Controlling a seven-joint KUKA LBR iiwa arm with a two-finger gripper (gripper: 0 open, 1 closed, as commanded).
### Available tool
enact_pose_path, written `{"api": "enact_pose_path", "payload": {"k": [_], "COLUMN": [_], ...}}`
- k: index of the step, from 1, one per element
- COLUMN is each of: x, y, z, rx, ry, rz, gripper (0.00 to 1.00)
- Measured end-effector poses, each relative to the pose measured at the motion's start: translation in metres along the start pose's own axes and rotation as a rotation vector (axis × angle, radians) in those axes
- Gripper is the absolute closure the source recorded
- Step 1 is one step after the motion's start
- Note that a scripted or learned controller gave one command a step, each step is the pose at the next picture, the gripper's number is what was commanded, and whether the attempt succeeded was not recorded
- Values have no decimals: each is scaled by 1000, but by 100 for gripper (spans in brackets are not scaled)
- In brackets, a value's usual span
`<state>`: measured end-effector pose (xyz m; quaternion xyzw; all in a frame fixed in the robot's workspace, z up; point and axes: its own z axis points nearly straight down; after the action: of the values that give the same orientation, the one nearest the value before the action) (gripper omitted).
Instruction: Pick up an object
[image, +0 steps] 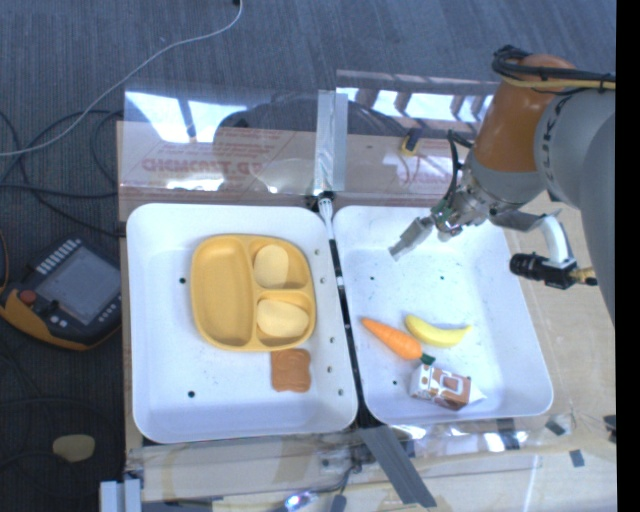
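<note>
Your end effector (412, 238) hangs over the upper part of the right bin (520, 400), above bare white floor, with nothing between its fingers. Whether it stands open or closed you cannot tell from this angle; the tip reads as a single grey wedge pointing down and left. Treat it as carrying nothing.

The candidate objects lie well apart from it, grouped in the lower half of the same bin. A carrot (391, 339) lies at a slant, its green stub toward the lower right. A banana (437, 330) lies just beside it, the two close enough that they may be touching at the carrot's stub end. Below them sits a small printed carton (441, 386), tilted, near the bin's front wall. In my judgement the closeness of carrot and banana makes a clean two-finger grasp of either harder; the carton stands a little freer.

The left bin (150, 400) holds a yellow divided tray (225, 290) with a pale round piece in each of its two small compartments, and a brown biscuit-like square (291, 370) lies just below the tray on the bin floor.

On the counter's left, on the floor, rests a handheld control pendant (62, 292).

The pick has not begun; approach is still to be made.
</note>
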<state>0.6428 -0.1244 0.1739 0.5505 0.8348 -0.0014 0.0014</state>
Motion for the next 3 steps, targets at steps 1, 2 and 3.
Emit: {"api": "enact_pose_path", "payload": {"k": [1, 2, 3], "x": [31, 31, 56], "y": [-34, -34, -106], "z": [79, 79, 85], "rx": [1, 1, -8], "ry": [3, 3, -2], "rz": [-7, -7, 23], "gripper": [0, 0, 0]}}
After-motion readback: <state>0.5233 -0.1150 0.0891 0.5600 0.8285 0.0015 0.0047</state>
